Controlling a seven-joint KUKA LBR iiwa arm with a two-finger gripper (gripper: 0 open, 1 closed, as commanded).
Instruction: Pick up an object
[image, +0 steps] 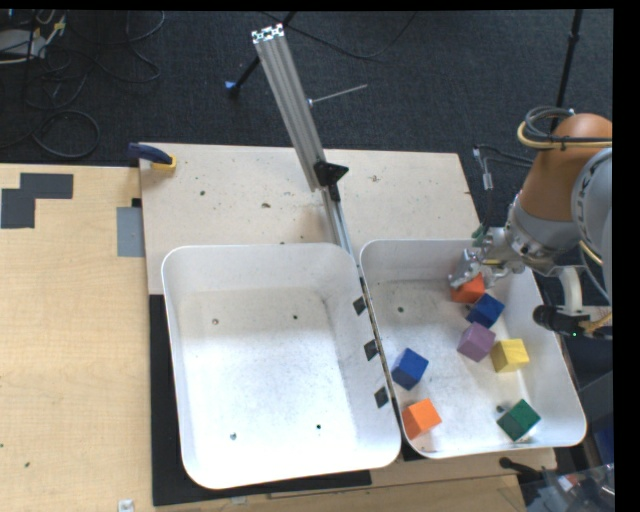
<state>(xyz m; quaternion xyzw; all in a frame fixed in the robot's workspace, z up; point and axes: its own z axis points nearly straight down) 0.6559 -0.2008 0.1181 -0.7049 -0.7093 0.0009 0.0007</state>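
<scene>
The right bin (560, 420) holds several small cubes: a blue one (409, 367), an orange one (422, 416), a green one (519, 419), a yellow one (510, 354), a purple one (476, 342), a darker blue one (486, 309) and an orange-red one (467, 290). My gripper (473, 270) is low over the far right part of this bin, right at the orange-red cube, which it partly hides. Whether that cube sits between the fingers is hidden by the wrist.
The left bin (200, 300) lies beside the right one, with a divider edge carrying black clips (370, 348) between them. A slanted metal pole (300, 120) rises behind the bins. A clamp (152, 155) sits at the bench's far left corner.
</scene>
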